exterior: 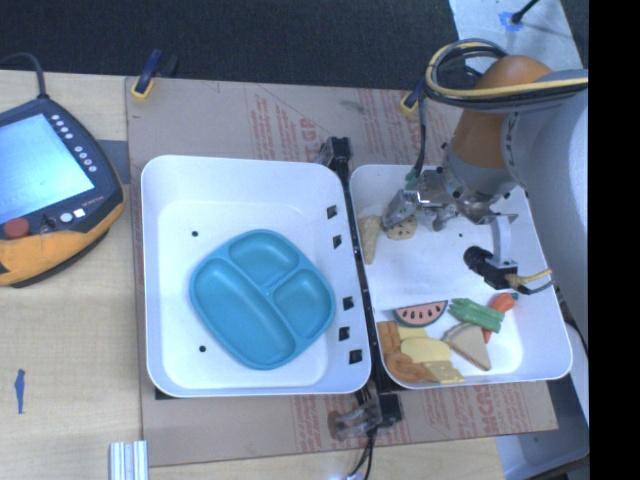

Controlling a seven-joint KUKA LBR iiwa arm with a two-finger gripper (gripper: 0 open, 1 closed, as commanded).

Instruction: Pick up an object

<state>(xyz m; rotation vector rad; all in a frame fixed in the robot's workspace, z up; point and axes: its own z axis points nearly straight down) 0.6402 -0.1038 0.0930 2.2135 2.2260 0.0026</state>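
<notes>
White bins sit side by side on the surface. In the right bin (pixel 535 363), the hand (pixel 408 208) hovers low at the far left corner, just above a cookie (pixel 402 230); whether it is spread, I cannot tell. Toy foods lie well apart, nearer the front.

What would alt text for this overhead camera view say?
A grey robot arm reaches from the right, its pincer low over a cookie in the right white bin, where toy food is piled at the near edge. The left bin holds a blue divided plate.
</notes>
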